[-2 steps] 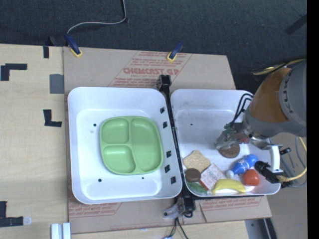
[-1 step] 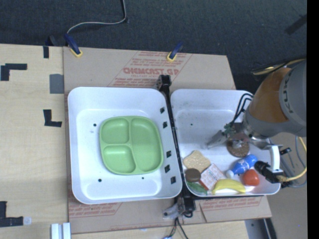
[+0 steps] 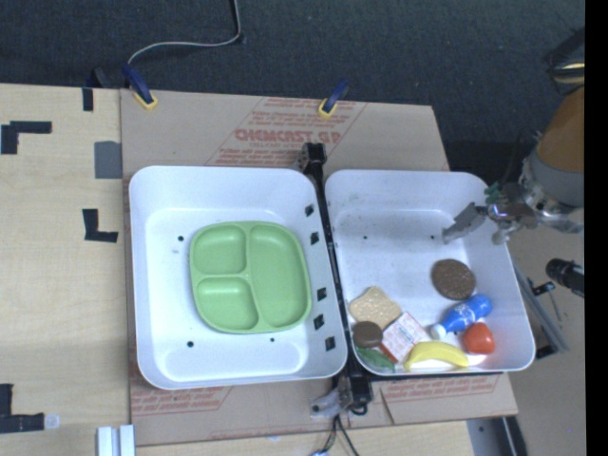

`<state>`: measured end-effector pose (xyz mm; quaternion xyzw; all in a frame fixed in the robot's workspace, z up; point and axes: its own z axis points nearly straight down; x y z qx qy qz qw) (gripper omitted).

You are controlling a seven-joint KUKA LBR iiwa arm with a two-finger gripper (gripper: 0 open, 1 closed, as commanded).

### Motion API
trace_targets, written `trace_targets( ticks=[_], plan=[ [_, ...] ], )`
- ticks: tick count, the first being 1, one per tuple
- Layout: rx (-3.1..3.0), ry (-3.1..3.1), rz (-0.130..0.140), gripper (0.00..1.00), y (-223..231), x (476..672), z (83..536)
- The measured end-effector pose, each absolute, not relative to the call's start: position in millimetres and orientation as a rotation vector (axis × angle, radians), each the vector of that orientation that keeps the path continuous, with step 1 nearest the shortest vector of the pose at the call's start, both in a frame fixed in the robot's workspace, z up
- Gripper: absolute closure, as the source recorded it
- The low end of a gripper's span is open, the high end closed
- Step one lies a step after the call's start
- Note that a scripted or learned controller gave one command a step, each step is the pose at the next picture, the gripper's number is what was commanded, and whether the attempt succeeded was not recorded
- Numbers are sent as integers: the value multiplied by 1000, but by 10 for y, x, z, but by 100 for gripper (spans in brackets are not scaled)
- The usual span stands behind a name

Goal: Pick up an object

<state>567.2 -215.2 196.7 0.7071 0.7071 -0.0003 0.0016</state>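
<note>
**Arm at the right bin's edge, objects heaped low**

The gripper hangs over the right bin near its upper right rim — too small and blurred to read. The arm is cut off at the frame's right. Lower right: a brown disc, banana, red ball, blue piece — partly overlapping. A green tray fills the left bin.
</note>
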Motion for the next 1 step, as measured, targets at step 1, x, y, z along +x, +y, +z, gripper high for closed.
trace_targets(
  ticks=[1],
  plan=[
    [2219, 2220, 1, 0, -2139, 5418, 968]
  ],
)
